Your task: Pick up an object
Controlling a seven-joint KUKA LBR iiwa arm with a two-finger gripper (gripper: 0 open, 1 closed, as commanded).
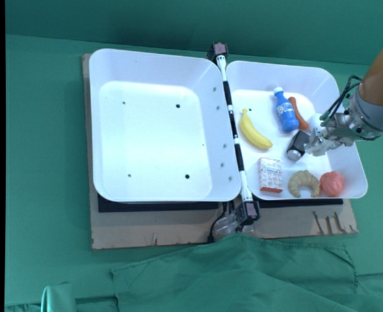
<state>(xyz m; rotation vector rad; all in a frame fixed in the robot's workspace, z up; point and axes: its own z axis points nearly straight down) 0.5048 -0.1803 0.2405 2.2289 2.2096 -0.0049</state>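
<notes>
Tool (316, 143) low in right bin (347, 168), just beside dark can (297, 146); grip state cannot tell. Can lies on bin floor, as do banana (254, 130), bottle (284, 110), croissant (304, 183). Nothing lifted yet; grasp and raise remain

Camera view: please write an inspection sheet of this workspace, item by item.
Surface: green cloth over the bench, with a brown board under two white bins.
Job's things: in the right bin, banana, blue bottle, orange carrot-like piece, dark can, small carton, croissant, red fruit.
Clutter: nothing seen.
Claw: claw low beside the dark can; grip cannot be judged.
Cables: dark cable on the wrist.
Surroundings: left bin; loose cloth fold in front.
</notes>
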